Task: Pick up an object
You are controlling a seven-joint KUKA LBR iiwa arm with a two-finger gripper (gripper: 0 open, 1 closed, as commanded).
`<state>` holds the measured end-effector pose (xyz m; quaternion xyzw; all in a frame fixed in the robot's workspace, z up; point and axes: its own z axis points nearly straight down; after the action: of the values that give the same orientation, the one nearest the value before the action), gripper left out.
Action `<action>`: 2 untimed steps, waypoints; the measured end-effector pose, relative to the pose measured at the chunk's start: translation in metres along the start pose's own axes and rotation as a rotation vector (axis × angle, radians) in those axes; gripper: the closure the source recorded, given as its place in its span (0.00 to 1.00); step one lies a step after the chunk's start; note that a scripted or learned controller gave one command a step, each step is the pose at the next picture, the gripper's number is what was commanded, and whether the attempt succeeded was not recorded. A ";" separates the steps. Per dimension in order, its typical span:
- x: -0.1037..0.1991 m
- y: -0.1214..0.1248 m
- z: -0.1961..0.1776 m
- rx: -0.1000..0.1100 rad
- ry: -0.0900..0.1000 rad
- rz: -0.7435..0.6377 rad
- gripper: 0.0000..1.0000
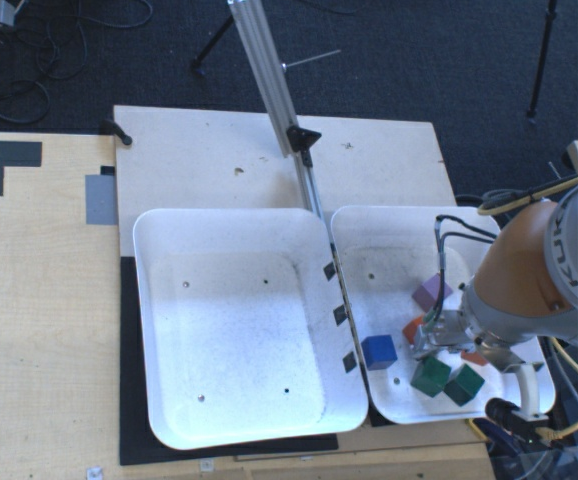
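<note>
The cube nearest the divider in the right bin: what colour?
Blue, clearest in the camera view.

A robotics laboratory: the KUKA arm (pixel 534 268) lowers its pincer (pixel 431 340) into the right of two white bins (pixel 394 238); left of the pincer lies the second bin (pixel 229 328); beyond stand an aluminium rail (pixel 269 78), floor cables (pixel 29 58) and dark carpet (pixel 419 48).
</note>
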<state>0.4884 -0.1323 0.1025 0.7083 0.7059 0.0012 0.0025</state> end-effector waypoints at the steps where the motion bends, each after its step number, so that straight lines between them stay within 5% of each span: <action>1: 0.000 0.000 0.001 0.001 0.000 0.003 0.00; 2: -0.029 0.059 0.011 0.004 0.002 -0.006 0.00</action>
<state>0.5477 -0.1613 0.0917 0.7061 0.7081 0.0004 0.0006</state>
